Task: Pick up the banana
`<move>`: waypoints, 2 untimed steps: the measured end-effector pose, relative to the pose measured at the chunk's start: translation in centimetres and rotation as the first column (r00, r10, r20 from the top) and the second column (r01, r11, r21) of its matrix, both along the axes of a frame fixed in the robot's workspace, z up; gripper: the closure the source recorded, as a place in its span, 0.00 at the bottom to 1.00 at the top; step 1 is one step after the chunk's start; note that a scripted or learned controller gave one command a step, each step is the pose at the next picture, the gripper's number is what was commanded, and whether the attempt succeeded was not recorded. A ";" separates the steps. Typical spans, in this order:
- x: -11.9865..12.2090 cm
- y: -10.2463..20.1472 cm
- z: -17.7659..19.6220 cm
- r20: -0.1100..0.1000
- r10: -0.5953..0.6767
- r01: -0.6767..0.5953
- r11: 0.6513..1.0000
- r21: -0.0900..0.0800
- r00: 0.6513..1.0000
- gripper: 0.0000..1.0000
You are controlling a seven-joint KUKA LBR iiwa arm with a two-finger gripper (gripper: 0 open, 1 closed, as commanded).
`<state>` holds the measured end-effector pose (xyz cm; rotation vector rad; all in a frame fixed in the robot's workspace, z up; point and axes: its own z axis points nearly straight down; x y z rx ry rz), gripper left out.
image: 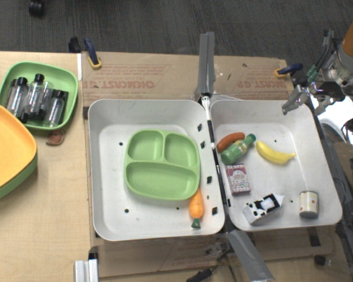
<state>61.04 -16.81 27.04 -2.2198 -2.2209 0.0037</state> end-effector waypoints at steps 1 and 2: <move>1.1 1.6 -17.8 0.004 -0.258 0.258 0.966 -0.001 0.966 0.00; -5.8 3.8 -16.8 0.000 0.007 -0.007 1.000 0.001 1.000 0.00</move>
